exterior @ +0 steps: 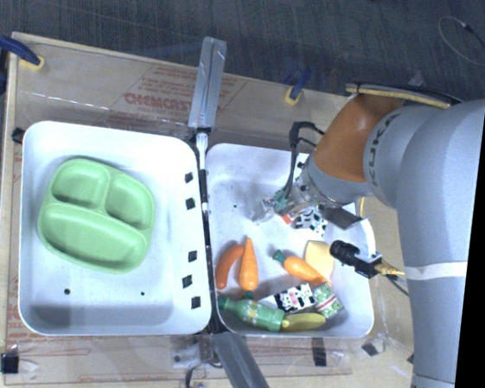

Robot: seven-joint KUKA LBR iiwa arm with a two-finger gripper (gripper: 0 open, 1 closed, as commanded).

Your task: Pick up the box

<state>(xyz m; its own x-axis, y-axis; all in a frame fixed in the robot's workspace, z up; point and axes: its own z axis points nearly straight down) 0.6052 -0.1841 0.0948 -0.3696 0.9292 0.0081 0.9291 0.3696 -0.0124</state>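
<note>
green tray (97,213), orange carrots (249,265), cow-patterned box (295,300)

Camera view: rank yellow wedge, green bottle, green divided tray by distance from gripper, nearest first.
From the gripper, in the right bin:
1. Yellow wedge-shaped block, right bin, just below-right.
2. Green plastic bottle, right bin's front edge.
3. Green divided plastic tray, left bin.

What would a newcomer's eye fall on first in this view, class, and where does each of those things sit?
Most striking is the big grey arm with its orange band, reaching in from the right over the right bin. Next is the pale green divided tray, lying alone in the left bin. Then the bright clutter along the right bin's near side: two orange carrots side by side, with a green bottle below them.
</note>
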